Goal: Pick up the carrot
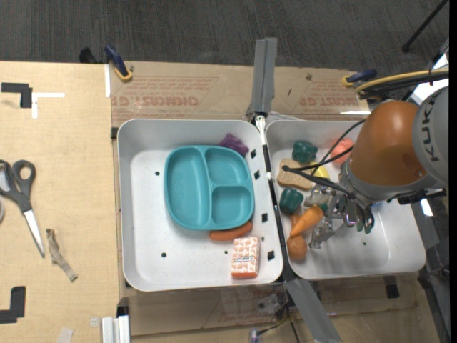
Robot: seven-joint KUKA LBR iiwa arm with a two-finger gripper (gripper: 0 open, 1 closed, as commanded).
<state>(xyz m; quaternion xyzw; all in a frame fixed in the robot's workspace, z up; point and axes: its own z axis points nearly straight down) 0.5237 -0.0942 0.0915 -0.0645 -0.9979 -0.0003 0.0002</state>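
Orange tapered carrot lying in right shallow white bin, near its left wall; metal two-finger gripper just beside carrot at 3 o'clock; finger state impossible to tell.

Right shallow white bin: crowded along its 9 o'clock wall. Orange tapered carrot hemmed in there, dark green rounded toy touching at 11, small orange-brown round piece just beside at 6, tan bread-shaped slab further at 12. Pincer sits just at 3 of carrot, grey arm with orange band covering the bin's upper right. Open floor at 5 o'clock corner of this bin.

Left shallow white bin: teal divided plastic plate fills centre, red-white small carton at 5, bare floor along 9 and 7.
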